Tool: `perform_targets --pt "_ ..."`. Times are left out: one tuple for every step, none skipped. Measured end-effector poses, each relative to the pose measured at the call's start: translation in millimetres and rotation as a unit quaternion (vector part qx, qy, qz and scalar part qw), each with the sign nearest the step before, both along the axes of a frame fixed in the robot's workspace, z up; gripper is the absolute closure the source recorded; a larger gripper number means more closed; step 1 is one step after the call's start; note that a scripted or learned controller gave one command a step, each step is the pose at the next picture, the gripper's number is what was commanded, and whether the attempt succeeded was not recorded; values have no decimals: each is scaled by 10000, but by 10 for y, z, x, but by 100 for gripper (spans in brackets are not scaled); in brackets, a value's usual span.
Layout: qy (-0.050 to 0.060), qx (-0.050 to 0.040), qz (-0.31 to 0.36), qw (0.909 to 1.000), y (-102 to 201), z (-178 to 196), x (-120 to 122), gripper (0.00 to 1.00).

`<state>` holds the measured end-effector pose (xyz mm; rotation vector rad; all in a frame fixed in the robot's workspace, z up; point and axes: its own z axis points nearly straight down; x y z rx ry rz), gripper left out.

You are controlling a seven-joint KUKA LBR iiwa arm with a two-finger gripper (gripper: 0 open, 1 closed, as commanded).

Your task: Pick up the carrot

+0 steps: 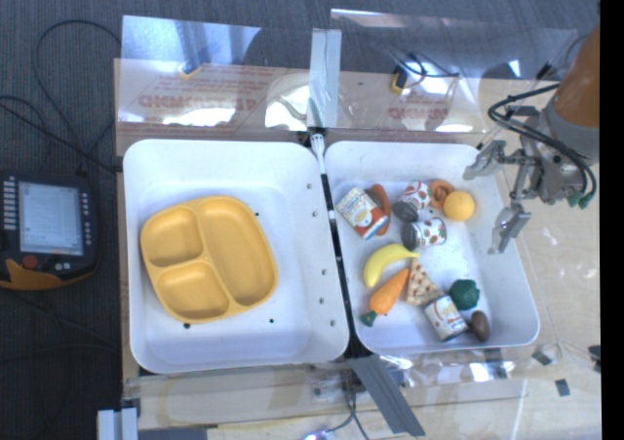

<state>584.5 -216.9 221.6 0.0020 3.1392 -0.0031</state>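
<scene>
The carrot (388, 294), orange with a small green top, lies slanted in the right bin (522, 277), near its front left, just below a banana (385, 262). My gripper (495, 196) hangs over the bin's right edge, well to the right of the carrot and farther back. Its two grey fingers (507, 228) are spread wide apart, open, with nothing between them.
Around the carrot lie a pizza slice (421, 282), a broccoli (464, 293), a small can (445, 316), a milk carton (361, 211), another can (429, 231) and a yellow fruit (458, 205). The left bin holds a yellow divided plate (207, 258). A tablet (44, 223) sits far left.
</scene>
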Motion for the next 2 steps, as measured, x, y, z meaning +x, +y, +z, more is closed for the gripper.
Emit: perform_targets --pt "45 27 364 9993 794 -872 -521 0" --pt "-45 1 -853 9963 1189 -1326 -876 0"
